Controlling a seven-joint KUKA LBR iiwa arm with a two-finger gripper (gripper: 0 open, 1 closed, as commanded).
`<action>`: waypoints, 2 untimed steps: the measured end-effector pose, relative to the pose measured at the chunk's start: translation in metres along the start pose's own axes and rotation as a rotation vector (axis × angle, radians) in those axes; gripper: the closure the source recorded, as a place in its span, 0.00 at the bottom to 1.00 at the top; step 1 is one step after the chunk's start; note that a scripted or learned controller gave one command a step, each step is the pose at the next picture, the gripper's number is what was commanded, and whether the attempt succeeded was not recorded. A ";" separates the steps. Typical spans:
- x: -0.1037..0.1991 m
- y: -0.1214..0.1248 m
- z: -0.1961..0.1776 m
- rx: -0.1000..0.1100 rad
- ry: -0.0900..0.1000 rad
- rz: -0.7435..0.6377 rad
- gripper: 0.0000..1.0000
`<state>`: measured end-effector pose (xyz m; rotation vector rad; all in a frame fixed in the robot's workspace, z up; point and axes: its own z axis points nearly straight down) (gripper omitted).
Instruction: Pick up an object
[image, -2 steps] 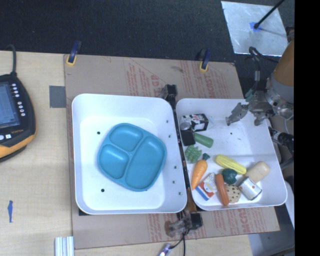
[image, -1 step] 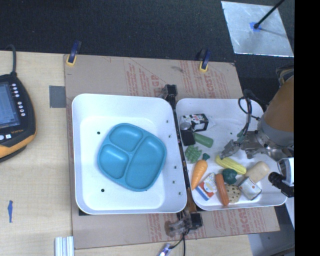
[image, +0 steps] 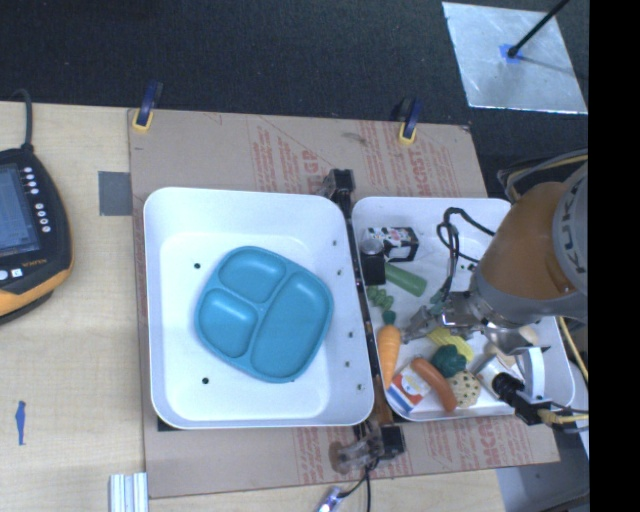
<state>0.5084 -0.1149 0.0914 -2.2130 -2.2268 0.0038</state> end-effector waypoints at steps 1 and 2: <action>-0.001 0.000 -0.010 0.000 -0.002 -0.003 1.00; 0.048 0.052 -0.101 -0.002 0.001 0.002 1.00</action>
